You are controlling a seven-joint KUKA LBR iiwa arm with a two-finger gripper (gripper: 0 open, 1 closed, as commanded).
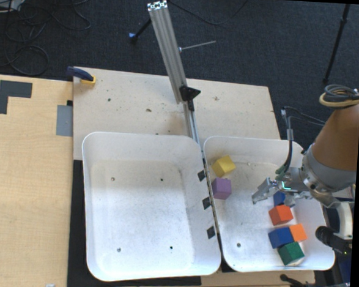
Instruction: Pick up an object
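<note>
Blocks lie in the right bin (245,261): a yellow cube (223,166) and purple cube (222,187) toward frame centre; a red cube (280,214), orange cube (298,232), blue cube (280,237) and green cube (292,253) at lower right. The gripper (267,193) hangs between the groups, just left of the red cube; whether it is spread or closed cannot be told.

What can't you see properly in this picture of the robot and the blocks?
- Pincer, camera view: small and blurred, so open or shut is unclear.
- Blue block beside the pincer: mostly hidden by the arm's wrist.
- Arm: cut off by the right edge.
- Green block: sits at the right bin's corner; its far side is hidden.
- Clamp on the bench: too small for detail.
</note>
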